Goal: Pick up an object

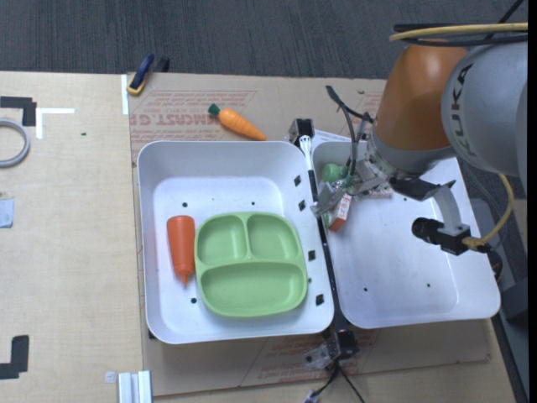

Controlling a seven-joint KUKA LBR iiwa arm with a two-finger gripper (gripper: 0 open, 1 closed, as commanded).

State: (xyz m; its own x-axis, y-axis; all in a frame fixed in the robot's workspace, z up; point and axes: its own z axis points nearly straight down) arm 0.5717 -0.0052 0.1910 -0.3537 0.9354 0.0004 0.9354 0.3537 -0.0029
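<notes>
My gripper [334, 201] is low in the right bin [419, 292], close against its left wall. A small red-orange object [339, 220] lies right under the gripper's tip, partly covered by it. A small green object [334, 172] sits just behind the gripper in the bin's back left corner. In the left bin [159, 309] a green divided plate [250, 264] lies flat, with an orange carrot-shaped piece [180, 246] along its left side.
A toy carrot [237, 122] with a green top lies on the cardboard behind the left bin. A blue and yellow marker [141, 72] rests further back left. The arm's wrist [419, 107] and a black cable fitting [440, 233] hang over the right bin.
</notes>
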